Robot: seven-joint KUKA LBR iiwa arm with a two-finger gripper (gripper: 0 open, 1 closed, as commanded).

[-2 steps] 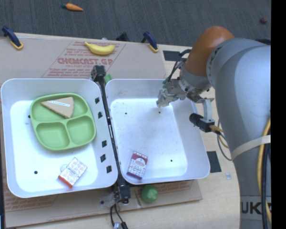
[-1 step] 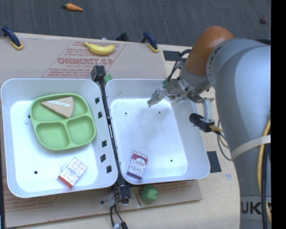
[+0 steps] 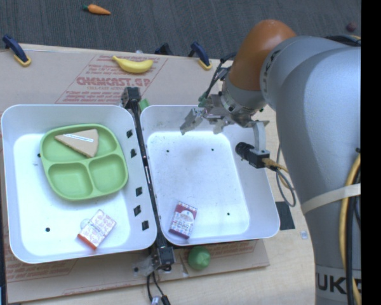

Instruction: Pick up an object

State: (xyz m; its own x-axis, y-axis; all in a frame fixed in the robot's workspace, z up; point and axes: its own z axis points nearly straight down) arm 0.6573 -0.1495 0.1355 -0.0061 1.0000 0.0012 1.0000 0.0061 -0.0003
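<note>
Two shallow white plastic bins sit side by side on the bench; the right bin [image 3: 241, 224] holds one small red-and-white printed carton [image 3: 183, 220], lying flat near its 7 o'clock corner. The grey arm's two-finger gripper [image 3: 203, 121] hangs over that bin's 12 o'clock rim, well apart from the carton, with nothing between its fingers; how wide they stand I cannot tell. The left bin [image 3: 13, 170] carries a light green three-compartment plastic plate [image 3: 82, 164] with a tan wedge of toy sandwich [image 3: 79, 142] in its top compartment, and a second red-and-white carton [image 3: 96, 229] at 5 o'clock of the plate. I judge the step to be the approach, grasp not yet made. Next the gripper must travel toward 7 o'clock, centre above the nearer carton and descend squarely.
</note>
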